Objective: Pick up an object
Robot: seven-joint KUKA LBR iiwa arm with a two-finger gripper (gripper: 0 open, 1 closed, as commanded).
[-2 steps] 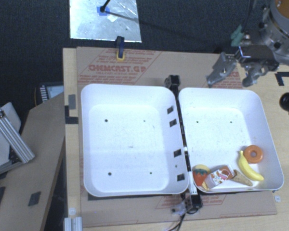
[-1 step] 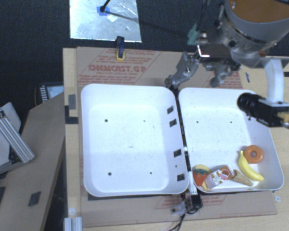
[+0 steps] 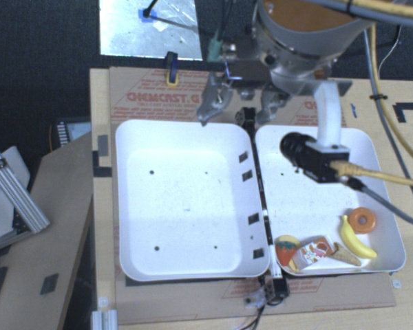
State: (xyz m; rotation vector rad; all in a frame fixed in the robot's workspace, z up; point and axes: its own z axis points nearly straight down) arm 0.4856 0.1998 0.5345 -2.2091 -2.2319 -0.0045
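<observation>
My gripper [image 3: 238, 113] hangs high over the far rims where the two bins meet, its fingers spread open with nothing between them. The objects lie far from it, in the near corner of the right bin [image 3: 310, 205]: a yellow banana [image 3: 355, 240], an orange ring [image 3: 362, 219] just beyond it, an orange-red round fruit [image 3: 286, 249], a red and white packet [image 3: 314, 251] and a small tan wedge [image 3: 345, 256]. The grey arm with its orange band comes in from the top right.
The left bin [image 3: 186, 198] shows its bare white floor. A black cylindrical unit [image 3: 310, 157] on a white bracket hangs from the wrist over the right bin, with yellow cable trailing right. Cardboard lies under both bins.
</observation>
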